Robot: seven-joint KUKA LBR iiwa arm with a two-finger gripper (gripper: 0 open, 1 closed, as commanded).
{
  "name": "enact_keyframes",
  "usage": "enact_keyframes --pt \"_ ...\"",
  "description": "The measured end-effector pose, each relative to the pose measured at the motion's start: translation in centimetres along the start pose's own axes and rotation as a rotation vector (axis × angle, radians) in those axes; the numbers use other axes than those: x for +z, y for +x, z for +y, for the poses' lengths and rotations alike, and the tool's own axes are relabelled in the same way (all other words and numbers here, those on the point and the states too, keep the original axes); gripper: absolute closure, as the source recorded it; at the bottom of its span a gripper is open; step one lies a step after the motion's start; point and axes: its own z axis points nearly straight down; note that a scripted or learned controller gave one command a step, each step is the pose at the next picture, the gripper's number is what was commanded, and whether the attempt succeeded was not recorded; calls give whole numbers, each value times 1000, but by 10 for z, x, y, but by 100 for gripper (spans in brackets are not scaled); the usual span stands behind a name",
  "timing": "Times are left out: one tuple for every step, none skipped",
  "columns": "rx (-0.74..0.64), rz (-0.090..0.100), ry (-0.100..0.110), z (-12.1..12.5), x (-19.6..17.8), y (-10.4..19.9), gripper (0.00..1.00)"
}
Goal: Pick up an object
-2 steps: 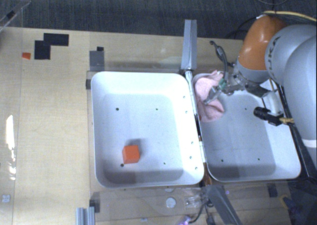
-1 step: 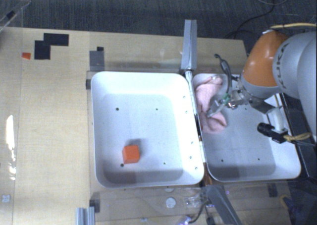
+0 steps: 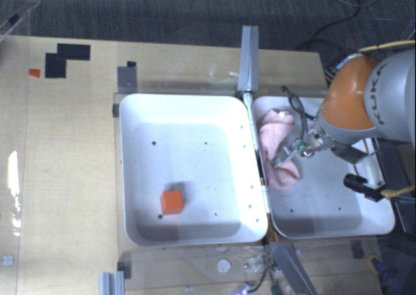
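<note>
- A pale wooden table point(image 3: 65, 177) sits on dark grey carpet, carrying two shallow white bins side by side, with a grey metal post rising at twelve o'clock between them.
- At the table's ten o'clock corner lie a black stepped marker point(image 3: 64, 58) and, just beside it, a small orange square point(image 3: 34, 73).
- The left bin point(image 3: 136, 157) holds an orange block point(image 3: 172, 202) at about seven o'clock on its floor, well apart from every wall.
- The right bin point(image 3: 338, 216) holds a crumpled pink cloth point(image 3: 275, 132) pressed against its left wall, from about eleven to nine o'clock.
- The arm comes in from three o'clock, orange band above the wrist, and its hand point(image 3: 286, 154) is down on the cloth's lower part; how far its fingers are parted I cannot tell, nor whether any cloth sits between them.
</note>
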Motion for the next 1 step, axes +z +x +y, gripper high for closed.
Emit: enact_keyframes --pt "-43 12 20 78 4 -34 0"
